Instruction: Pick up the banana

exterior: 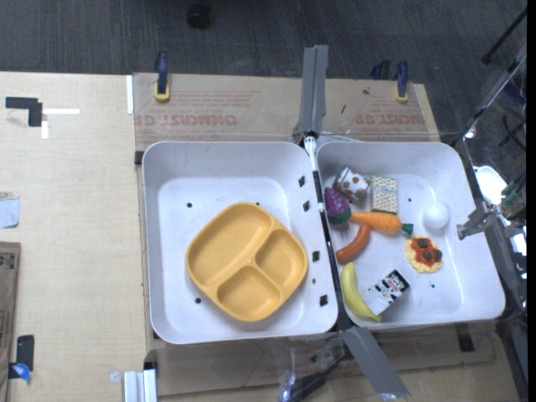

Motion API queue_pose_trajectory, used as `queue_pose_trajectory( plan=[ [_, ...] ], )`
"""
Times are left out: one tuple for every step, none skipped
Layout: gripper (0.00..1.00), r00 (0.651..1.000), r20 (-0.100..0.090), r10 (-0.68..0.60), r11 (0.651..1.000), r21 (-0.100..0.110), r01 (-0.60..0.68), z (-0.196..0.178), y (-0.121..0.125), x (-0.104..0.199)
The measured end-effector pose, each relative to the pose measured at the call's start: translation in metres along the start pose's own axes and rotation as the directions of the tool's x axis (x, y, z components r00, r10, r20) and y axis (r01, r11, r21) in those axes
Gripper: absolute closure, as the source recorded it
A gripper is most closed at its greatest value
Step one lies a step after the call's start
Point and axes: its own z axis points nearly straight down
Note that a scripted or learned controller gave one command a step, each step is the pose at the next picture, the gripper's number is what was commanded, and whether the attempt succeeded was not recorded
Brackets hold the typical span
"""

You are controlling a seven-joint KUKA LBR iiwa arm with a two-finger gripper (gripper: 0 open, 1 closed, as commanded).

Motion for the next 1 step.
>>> queue_pose_trajectory(
  plan=[
    [0.0, 0.985, 0.0, -0.175, 0.985, -0.001, 0.175, 0.0914, -0.0002, 0.0608]
  ],
)
